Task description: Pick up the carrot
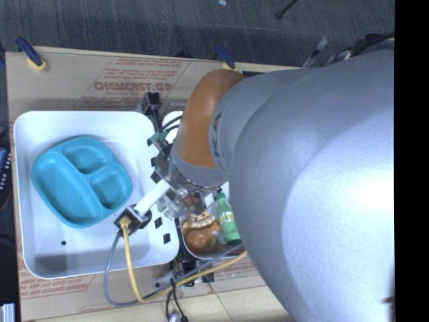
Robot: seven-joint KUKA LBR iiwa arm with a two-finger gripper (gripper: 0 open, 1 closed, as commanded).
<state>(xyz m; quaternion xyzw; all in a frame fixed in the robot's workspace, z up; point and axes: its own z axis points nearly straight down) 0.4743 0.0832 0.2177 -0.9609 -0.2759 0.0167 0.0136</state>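
Note:
My arm covers most of the right bin [175, 121], its orange band over the bin's left part. The gripper [193, 205] points down into the bin's near left corner. Directly beneath it lies a small orange-brown piece [199, 216]; I cannot tell whether that is the carrot. A round brown item [203, 237] lies just in front of it, and a green bottle [228, 224] lies at its right. The wrist hides the rest of the right bin's contents.
The left bin [40, 260] holds a blue divided plate [80, 178] in its far left part. A grey and a yellow cable [127, 274] trail from the wrist across the left bin's near right corner. Blue clamps [30, 52] sit on the cardboard's far edge.

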